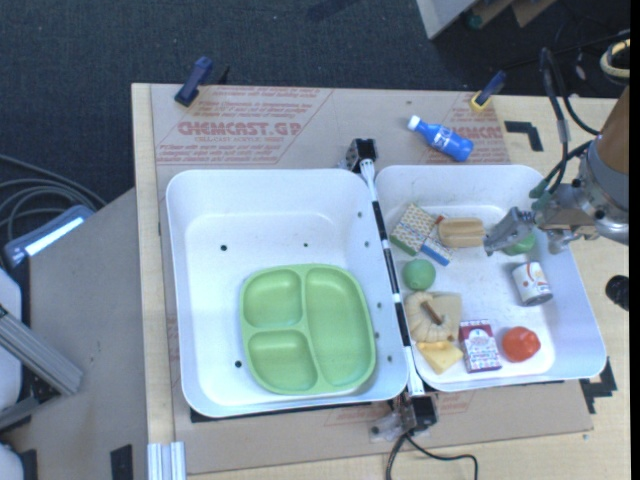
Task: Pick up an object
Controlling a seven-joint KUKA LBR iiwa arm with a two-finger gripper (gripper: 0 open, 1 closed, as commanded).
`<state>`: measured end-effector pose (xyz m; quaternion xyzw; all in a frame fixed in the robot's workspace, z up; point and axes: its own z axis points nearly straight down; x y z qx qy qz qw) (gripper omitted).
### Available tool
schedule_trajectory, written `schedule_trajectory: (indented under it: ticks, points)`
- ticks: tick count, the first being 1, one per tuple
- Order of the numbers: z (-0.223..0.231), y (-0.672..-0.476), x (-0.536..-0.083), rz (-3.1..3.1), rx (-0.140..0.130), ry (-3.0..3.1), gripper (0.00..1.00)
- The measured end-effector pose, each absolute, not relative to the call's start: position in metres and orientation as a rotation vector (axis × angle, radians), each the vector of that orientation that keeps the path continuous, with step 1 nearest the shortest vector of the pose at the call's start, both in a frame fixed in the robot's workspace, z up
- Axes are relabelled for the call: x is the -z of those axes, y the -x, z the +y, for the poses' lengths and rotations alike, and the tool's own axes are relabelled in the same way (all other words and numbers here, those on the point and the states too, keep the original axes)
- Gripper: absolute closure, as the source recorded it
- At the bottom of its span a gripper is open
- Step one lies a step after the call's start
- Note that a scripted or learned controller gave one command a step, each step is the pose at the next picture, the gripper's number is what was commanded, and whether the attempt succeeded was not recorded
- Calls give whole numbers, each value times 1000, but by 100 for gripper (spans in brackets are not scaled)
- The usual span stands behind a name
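Two white bins on a brown bench. In the left bin (200,208) we note a green divided tray (306,328) toward the near side. The right bin (575,313) is crowded: a tan bread roll (460,232) at the far side, a patterned box (413,230) just left of it, a green ball (419,273) below that, then a beige slab with a brown streak (434,313), a yellow wedge (439,355), a small red carton (479,346), a red tomato (520,343) and a silver can (531,281) lying on its side.

The gripper (512,236) hangs over the far part of the right bin, between the bread roll and the can, near both. We cannot tell how the hand stands; its tip is grey and blurred, and we make out nothing between it.

The arm is cut off at the right edge. A blue bottle (441,138) lies on the bench beyond the right bin, with a blue clamp (193,81) at the far left corner.
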<state>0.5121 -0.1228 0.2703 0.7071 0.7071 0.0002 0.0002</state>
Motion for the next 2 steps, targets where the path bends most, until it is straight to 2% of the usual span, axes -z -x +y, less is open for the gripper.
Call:
schedule_trajectory:
  ticks: [1,2]
  points:
    - [-106,-484,-180,2222,1,-2223,0]
    - [-126,-539,-84,2220,0,-2221,0]
